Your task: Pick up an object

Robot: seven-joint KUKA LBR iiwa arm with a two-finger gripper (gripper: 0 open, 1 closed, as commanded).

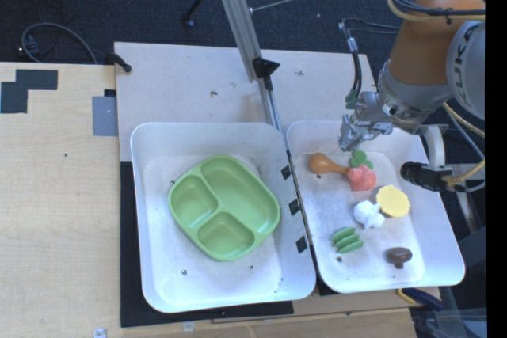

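Gripper [354,140] hovering above strawberry [361,175]; finger opening is not discernible. Descending squarely over the fruit should be favouring a firm grasp.

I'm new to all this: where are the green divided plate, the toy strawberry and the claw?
green divided plate [224,206]: camera view, its centre ridge.
toy strawberry [362,177]: camera view, its red body.
claw [352,140]: camera view, between its fingertips.

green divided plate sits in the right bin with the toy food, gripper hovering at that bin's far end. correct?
Not quite. The camera view shows the green divided plate in the left bin, by itself. The toy food, such as the red strawberry and yellow piece, lies in the right bin, with the gripper at that bin's far end.
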